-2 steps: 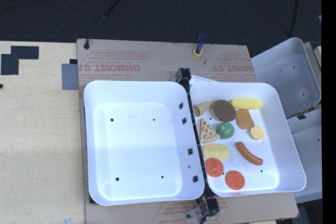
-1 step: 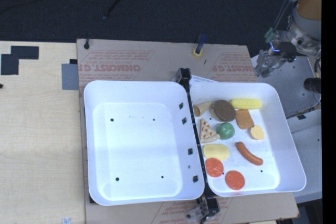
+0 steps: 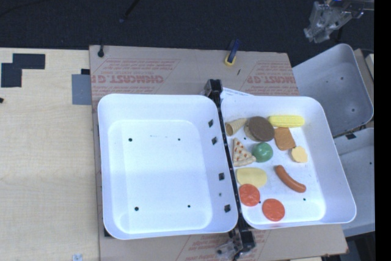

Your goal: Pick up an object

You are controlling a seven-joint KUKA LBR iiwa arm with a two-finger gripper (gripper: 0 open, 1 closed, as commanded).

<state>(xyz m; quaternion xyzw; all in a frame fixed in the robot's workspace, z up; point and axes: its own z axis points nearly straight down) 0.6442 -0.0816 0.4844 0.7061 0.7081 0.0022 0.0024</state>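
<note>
The right bin (image 3: 333,150) holds several toy foods: a yellow corn cob (image 3: 286,121), a brown round patty (image 3: 261,128), a pizza slice (image 3: 242,154), a green ball (image 3: 263,151), a sausage (image 3: 289,178), a pale yellow piece (image 3: 252,177) and two red-orange discs (image 3: 249,195) (image 3: 273,209). My gripper (image 3: 322,22) hangs high at the top right, above and behind the bench, well away from the bin and its objects. Nothing shows between its fingers.
The left bin (image 3: 113,131) stands beside the right one on a cardboard sheet (image 3: 165,73). A blue and yellow clamp (image 3: 231,53) sits at the cardboard's far edge. A grey metal plate (image 3: 342,88) lies to the right of the bins.
</note>
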